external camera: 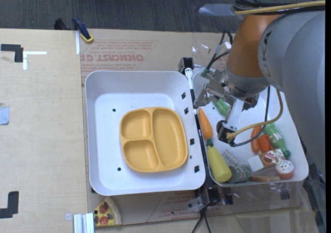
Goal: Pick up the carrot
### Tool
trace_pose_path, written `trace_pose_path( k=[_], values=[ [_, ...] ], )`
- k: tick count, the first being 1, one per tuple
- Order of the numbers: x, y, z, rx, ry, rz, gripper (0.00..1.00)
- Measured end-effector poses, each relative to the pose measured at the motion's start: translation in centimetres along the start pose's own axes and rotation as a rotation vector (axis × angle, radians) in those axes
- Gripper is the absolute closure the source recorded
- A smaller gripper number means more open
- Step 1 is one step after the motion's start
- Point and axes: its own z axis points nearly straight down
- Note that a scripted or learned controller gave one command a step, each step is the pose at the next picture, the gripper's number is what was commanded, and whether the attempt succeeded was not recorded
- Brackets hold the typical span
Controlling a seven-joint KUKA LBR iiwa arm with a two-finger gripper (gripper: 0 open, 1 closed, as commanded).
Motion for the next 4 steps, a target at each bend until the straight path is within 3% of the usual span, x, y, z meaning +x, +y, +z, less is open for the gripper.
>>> trace_pose_path(
  k=[1, 2, 3, 4],
  values=[
    [0.9, -0.5, -10.9, -0.005, 0.001, -0.164, 0.00],
    [-3.9, 2.0, 1.0, -0.001, 0.001, -0.282, 0.00],
    [-3.4, 2.1, -15.7, -0.007, -0.001, -0.727, 0.00],
    [0.3, 9.6, -29.7, -0.009, -0.001, -0.988, 0.00]
  ],
)
